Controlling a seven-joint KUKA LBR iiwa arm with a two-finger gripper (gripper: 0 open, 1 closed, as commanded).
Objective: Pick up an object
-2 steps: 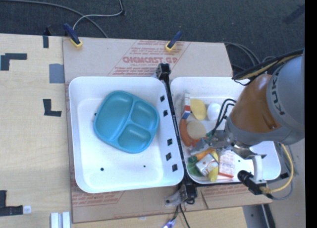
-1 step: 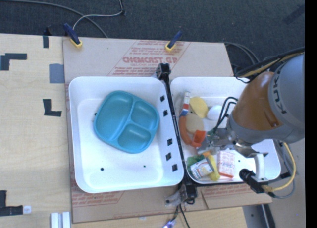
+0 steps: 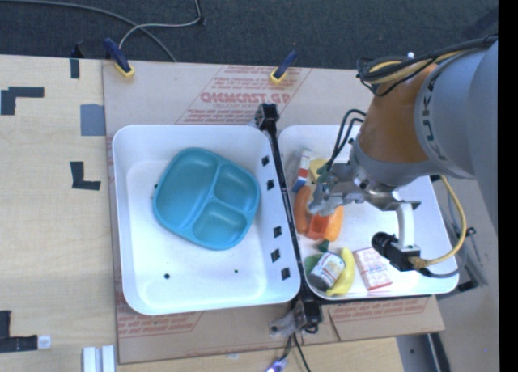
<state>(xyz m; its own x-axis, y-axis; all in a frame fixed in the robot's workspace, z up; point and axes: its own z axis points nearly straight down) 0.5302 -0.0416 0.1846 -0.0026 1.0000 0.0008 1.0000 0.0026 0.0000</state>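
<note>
camera view has the arm [image 3: 421, 112] reaching into the right bin [image 3: 429, 285], its gripper [image 3: 328, 197] low over the pile along that bin's left wall. the step looks like the descent onto a pick. how wide the fingers stand cannot be told, since the wrist hides them, and nothing can be seen held. the likely target, an orange object [image 3: 312, 221], lies right under the gripper, perhaps touching it. a small can [image 3: 327, 268], a banana [image 3: 346, 273] and a small box [image 3: 371, 268] lie nearer the front. next would be closing squarely, then lifting straight. the blue plate [image 3: 206, 197] sits in the left bin [image 3: 129, 225].
</note>
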